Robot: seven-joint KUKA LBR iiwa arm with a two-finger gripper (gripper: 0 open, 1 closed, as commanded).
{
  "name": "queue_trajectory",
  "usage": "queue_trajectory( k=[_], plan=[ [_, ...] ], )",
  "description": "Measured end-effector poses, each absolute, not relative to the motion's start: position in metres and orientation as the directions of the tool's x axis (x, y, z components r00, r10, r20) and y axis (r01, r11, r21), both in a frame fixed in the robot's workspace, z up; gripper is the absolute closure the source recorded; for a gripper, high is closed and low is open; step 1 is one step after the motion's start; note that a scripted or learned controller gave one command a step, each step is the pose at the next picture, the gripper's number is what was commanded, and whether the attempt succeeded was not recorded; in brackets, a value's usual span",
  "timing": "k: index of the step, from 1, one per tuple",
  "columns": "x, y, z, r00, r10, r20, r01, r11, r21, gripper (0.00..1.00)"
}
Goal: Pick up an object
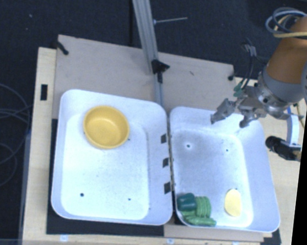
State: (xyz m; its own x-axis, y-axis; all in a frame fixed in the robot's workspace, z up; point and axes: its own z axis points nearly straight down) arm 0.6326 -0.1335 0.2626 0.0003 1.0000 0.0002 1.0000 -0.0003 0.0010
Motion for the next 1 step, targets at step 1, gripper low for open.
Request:
queue_trajectory(
  k=[1],
  plan=[
    [0.6273, -0.1275, 0.2167, 0.001, 1.0, 0.0, 1.0, -0.001, -0.003, 0.0]
  ],
)
